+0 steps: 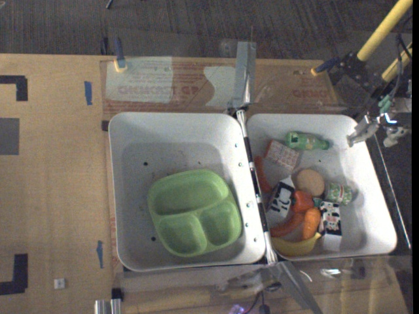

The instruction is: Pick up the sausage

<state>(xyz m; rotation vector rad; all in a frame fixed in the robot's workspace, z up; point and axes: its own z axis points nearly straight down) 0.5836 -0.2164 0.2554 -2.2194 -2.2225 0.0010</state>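
Observation:
The sausage (262, 174), a slim red-brown piece, lies along the left wall of the right bin (383, 201), just left of a black-and-white carton (282, 198). My gripper (368, 129) hangs over the bin's upper right corner, well to the right of the sausage and apart from every item. Nothing is visible in it.
The right bin also holds a green bottle (306, 140), a pink box (282, 154), a round brown bun (309, 182), a green can (339, 193), orange pieces (310, 222), a banana (296, 245) and a second carton (331, 225). A green divided plate (194, 212) sits in the left bin (124, 149).

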